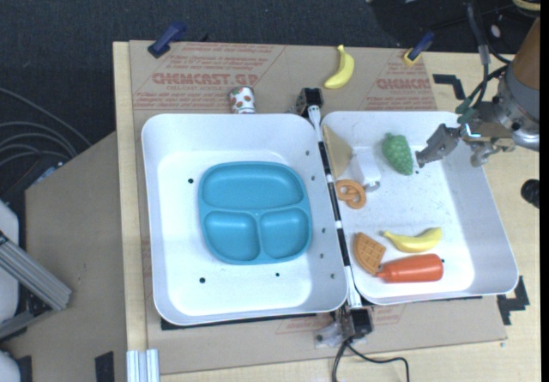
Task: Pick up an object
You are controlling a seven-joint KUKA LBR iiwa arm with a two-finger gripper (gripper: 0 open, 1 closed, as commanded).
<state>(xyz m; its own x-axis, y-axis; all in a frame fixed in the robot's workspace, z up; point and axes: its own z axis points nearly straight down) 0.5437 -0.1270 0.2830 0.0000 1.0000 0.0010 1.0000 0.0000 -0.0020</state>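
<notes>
My gripper hangs over the right bin, near its upper right part. Its two fingers stand apart with nothing between them. The left finger points down-left, close to the right side of a green bumpy toy. Further down the same bin lie a pretzel, a white block, a yellow banana, a waffle piece and an orange-red sausage-shaped toy.
The left bin holds a blue divided plate. Behind the bins on the cardboard lie a second banana and a small patterned cup. A black divider rail runs between the bins.
</notes>
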